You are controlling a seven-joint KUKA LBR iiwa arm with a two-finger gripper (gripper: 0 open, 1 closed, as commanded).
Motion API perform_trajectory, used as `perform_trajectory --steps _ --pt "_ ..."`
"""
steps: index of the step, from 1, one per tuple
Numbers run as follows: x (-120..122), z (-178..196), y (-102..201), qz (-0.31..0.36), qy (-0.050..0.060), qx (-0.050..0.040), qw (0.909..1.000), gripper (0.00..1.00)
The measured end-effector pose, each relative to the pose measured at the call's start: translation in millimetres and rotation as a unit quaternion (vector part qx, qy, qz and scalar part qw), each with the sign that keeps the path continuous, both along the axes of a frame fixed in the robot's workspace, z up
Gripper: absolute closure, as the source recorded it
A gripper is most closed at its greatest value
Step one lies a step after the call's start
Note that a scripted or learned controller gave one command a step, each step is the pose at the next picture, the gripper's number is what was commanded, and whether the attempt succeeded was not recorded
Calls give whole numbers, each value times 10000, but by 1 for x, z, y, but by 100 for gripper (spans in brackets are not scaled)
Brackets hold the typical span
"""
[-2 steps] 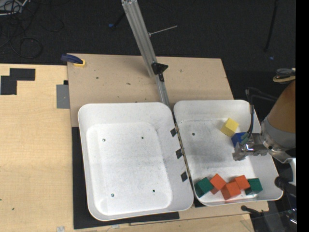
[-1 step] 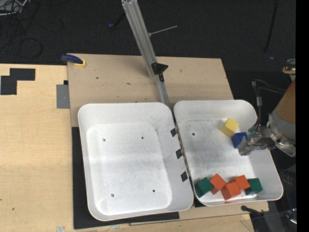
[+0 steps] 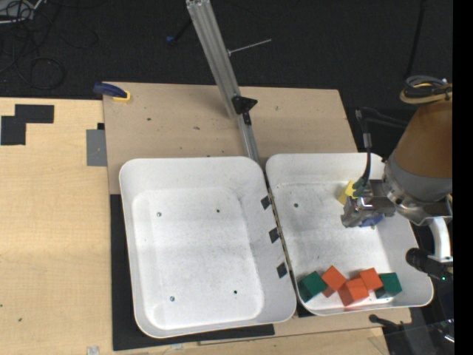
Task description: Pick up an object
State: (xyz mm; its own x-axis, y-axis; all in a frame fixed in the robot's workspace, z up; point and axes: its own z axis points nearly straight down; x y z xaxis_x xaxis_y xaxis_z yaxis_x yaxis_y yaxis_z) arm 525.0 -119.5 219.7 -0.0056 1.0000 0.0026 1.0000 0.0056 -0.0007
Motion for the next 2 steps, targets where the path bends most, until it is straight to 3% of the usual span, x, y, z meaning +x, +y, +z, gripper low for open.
perform_trajectory --steps 2 --pt "45 10 92 -9 3 -11 10000 100"
